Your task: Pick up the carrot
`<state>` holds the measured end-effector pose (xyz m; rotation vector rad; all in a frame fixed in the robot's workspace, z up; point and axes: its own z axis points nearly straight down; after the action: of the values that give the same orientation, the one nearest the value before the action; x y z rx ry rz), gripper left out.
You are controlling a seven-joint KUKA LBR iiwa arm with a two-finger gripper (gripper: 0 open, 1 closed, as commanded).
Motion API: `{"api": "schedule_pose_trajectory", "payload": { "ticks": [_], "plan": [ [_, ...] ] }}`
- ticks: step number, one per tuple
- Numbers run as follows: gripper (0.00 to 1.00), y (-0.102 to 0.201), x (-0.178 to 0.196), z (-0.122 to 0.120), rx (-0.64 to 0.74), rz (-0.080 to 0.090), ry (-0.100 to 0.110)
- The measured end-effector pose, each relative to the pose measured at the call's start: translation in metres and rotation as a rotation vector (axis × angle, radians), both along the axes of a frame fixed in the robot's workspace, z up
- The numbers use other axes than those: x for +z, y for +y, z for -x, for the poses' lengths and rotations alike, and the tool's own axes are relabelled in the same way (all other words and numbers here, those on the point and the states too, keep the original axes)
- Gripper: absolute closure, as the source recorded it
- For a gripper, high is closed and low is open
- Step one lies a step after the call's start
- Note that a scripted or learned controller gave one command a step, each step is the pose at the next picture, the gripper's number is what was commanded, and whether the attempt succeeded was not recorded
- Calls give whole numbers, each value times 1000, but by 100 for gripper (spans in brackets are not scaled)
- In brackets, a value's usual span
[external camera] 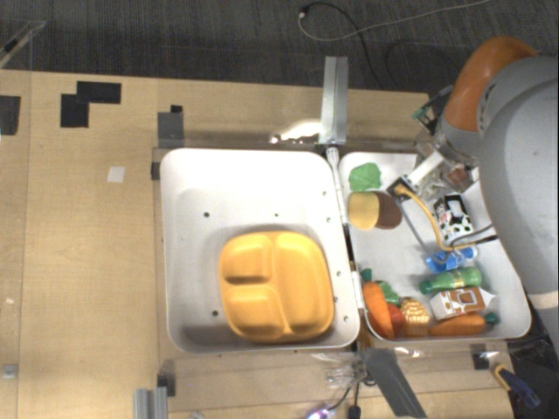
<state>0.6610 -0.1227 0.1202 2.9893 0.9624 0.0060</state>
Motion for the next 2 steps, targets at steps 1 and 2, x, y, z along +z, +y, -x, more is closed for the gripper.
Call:
{"api": "schedule_pose_trajectory", "payload": {
  "ticks": [1, 2],
  "plan": [
    [0, 0, 0, 0, 1, 0, 0],
    [0, 10, -32, -1, 38, 0, 10]
  ]
}}
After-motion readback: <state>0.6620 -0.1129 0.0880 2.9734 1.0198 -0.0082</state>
